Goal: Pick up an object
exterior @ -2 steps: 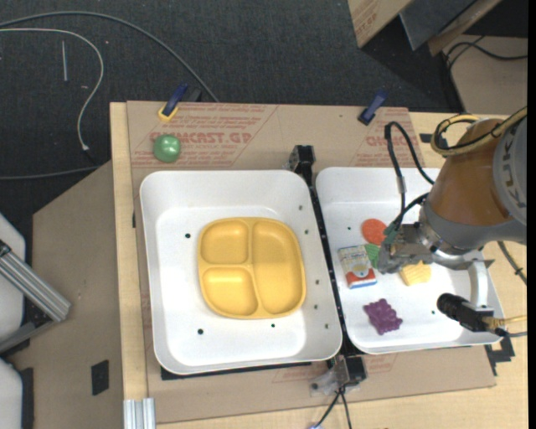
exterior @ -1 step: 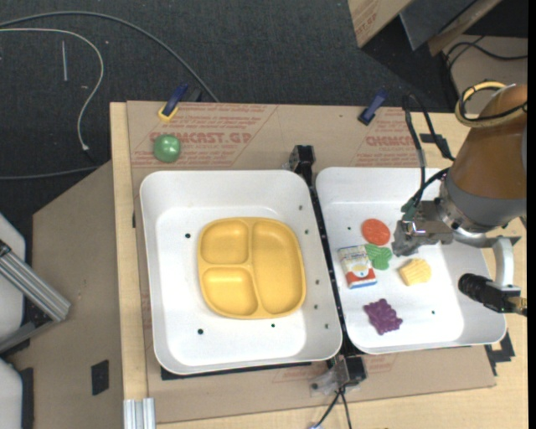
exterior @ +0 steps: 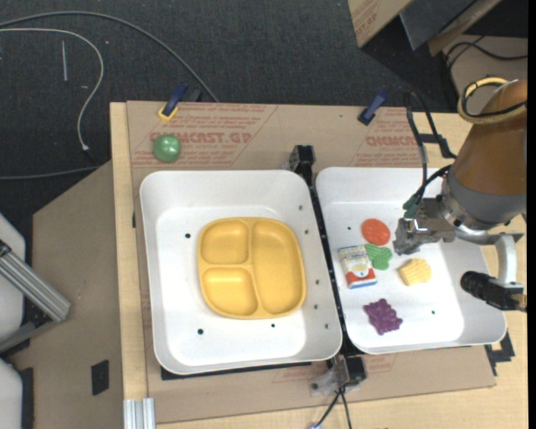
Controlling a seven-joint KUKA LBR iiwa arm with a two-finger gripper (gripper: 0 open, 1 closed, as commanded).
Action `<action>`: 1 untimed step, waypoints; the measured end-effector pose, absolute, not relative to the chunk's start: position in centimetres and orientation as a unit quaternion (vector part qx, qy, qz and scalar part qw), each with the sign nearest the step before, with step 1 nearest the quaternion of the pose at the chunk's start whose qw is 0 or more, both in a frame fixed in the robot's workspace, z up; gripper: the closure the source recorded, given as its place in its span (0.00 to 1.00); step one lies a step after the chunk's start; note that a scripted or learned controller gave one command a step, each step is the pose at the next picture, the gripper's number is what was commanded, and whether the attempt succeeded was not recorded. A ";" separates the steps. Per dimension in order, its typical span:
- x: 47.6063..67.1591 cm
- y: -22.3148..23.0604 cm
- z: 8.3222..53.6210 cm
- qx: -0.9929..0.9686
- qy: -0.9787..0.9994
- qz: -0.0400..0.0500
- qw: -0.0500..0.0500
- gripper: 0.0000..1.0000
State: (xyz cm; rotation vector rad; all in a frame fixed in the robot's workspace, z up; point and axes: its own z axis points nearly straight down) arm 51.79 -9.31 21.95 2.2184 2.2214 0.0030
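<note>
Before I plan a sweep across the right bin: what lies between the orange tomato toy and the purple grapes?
In the camera view, between the orange tomato toy and the purple grapes lie a small green toy and, slightly left, a little carton.

A yellow three-compartment plate lies in the middle of the left white bin. Behind that bin, a green ball rests on the cardboard sheet covering the desk. Two blue clamps grip the sheet's far edge. A white cable loops over the dark carpet beyond. A cardboard box sits at the top right.
</note>
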 end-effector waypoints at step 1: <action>54.5 -4.0 21.2 0.705 0.710 0.001 0.000 1.00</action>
